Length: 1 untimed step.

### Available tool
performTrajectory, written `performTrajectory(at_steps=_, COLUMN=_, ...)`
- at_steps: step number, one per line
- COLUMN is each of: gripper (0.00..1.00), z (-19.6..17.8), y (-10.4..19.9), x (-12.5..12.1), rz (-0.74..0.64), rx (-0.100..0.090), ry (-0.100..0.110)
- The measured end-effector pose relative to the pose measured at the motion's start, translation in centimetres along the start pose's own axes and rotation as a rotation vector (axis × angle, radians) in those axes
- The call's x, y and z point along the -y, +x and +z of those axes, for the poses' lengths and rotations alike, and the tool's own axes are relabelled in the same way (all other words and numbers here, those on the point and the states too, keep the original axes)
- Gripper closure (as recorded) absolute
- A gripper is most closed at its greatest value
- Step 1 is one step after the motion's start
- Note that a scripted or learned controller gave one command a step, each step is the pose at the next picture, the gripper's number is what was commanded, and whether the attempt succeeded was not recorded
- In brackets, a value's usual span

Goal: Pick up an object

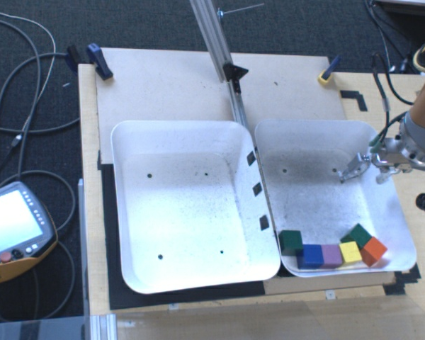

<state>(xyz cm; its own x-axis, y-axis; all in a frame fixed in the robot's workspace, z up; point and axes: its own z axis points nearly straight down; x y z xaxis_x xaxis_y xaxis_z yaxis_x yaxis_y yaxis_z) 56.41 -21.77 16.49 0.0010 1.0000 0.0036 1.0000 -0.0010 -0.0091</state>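
Observation:
Several small blocks lie in a row along the near edge of the right bin (319,129): a dark green block (291,241), a blue block (312,255), a purple block (331,254), a yellow block (350,251), a green block (358,234) and an orange block (374,250). My gripper (366,173) hangs over the right side of this bin, well behind the blocks and apart from them. It is open with nothing between its fingers.
The left bin (120,147) sits beside the right one, with black clips on the shared wall. A metal rail (209,27) slants down to the bins from the back. A teach pendant (14,225) and cables lie left of the bench.

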Motion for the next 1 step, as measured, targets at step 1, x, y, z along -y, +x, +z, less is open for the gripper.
performTrajectory(at_steps=1, gripper=1.00, z=-1.67, y=-0.03, x=-0.31, rz=-0.001, rx=0.004, ry=-0.013)
